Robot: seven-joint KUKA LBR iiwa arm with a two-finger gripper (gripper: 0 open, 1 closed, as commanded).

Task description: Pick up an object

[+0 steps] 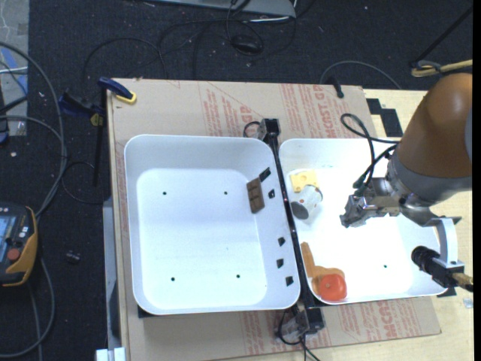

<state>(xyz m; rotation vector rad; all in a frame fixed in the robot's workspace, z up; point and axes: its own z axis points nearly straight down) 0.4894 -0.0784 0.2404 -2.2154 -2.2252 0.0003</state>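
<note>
White plastic forms the two shallow bins that we see side by side on a brown cardboard sheet (338, 100). The left bin (150, 171) carries a small brown block (255, 196) high on its right wall, its long axis running nearly up and down in the view. The grey arm (443, 141) comes in from the right over the right bin (391, 280), and its gripper (353, 213) hangs above the middle of this bin, with nothing visible between its fingers; we cannot tell how wide the jaws stand, because they are dark and small.

In the right bin, near the front left corner, lies an orange object (325, 277): a round red-orange head with a thinner orange handle, whose long axis points up and a little left, along the wall. Higher, close to the same wall, we see a pale yellow piece (303, 179), and touching it below, a white and grey cylinder (304, 201) lying tilted, its darker end toward the lower left. The gripper is well apart from all three.
</note>
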